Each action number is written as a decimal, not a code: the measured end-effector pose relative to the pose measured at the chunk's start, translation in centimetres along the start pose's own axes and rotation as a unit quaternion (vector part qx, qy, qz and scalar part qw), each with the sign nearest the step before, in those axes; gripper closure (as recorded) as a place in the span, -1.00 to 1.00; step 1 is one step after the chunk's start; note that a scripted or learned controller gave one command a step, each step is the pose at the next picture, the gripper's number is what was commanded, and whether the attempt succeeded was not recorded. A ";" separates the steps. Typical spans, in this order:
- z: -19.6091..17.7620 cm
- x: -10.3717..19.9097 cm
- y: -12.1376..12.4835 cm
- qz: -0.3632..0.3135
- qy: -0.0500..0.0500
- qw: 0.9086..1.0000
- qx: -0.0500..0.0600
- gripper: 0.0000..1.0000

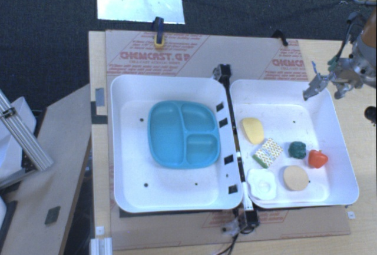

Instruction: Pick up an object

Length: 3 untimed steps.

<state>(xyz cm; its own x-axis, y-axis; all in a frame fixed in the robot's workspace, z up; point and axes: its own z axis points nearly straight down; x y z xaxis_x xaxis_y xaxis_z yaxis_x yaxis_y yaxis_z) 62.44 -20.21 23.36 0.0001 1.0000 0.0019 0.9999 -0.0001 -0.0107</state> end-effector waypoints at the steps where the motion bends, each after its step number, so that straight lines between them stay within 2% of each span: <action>1: -0.9 0.1 0.2 -0.002 -0.001 1.000 -0.006 -1.00; 3: 8.6 0.2 1.6 -0.001 -0.001 1.000 -0.006 -1.00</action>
<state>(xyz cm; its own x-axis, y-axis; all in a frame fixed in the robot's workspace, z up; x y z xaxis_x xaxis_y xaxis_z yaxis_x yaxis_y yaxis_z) 63.93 -20.01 14.74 -0.0026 1.0000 -0.0011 1.0000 0.0026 0.0012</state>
